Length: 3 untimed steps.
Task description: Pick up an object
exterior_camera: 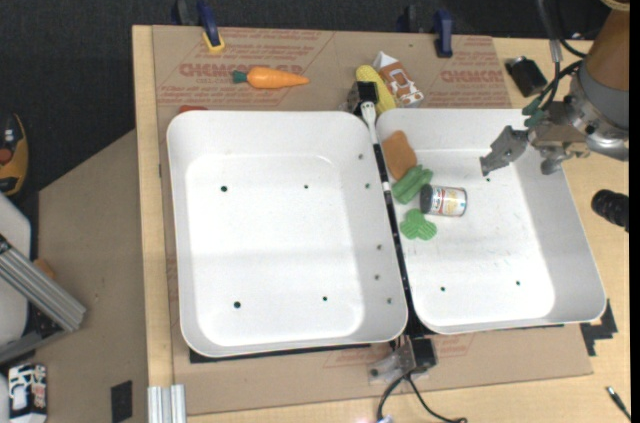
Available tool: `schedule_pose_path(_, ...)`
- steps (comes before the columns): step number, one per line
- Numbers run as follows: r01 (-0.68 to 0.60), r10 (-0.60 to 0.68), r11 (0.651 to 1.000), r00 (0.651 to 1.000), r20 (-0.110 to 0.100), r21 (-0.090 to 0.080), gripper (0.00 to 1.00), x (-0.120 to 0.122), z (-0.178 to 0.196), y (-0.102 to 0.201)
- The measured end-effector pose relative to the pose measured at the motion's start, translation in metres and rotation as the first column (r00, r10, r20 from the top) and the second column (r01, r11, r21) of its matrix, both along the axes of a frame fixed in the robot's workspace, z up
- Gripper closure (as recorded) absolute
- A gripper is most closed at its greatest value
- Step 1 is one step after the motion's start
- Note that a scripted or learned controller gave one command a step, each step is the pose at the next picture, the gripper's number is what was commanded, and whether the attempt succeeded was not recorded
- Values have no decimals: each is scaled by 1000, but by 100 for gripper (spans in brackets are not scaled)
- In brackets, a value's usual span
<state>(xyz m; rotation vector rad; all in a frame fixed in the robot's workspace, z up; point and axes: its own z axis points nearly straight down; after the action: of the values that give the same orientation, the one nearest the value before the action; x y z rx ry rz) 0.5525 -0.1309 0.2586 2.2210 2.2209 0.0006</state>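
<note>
In the right bin (520, 256), against its left wall, lie a brown bread-like block (400, 151), a green leafy toy (411, 184), a small can on its side (444, 201) and a second green piece (419, 226). My gripper (525, 158) hangs over the bin's far right part, well to the right of the can. Its two fingers stand open and spread apart, and nothing is between them.
The left bin (280, 231) sits beside the right one. Behind the bins on the cardboard lie a toy carrot (272, 79), a yellow banana (368, 77) and a small printed box (402, 83). Blue clamps (210, 26) hold the board's far edge.
</note>
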Motion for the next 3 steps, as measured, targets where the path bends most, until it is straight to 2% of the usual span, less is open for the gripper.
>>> schedule_pose_path(1,0,0,1000,1000,3,-1,100,1,11,0)
schedule_pose_path(2,-11,11,1000,1000,3,3,100,0,25,89)
schedule_pose_path(3,2,-2,1000,1000,7,-3,100,23,81,43)
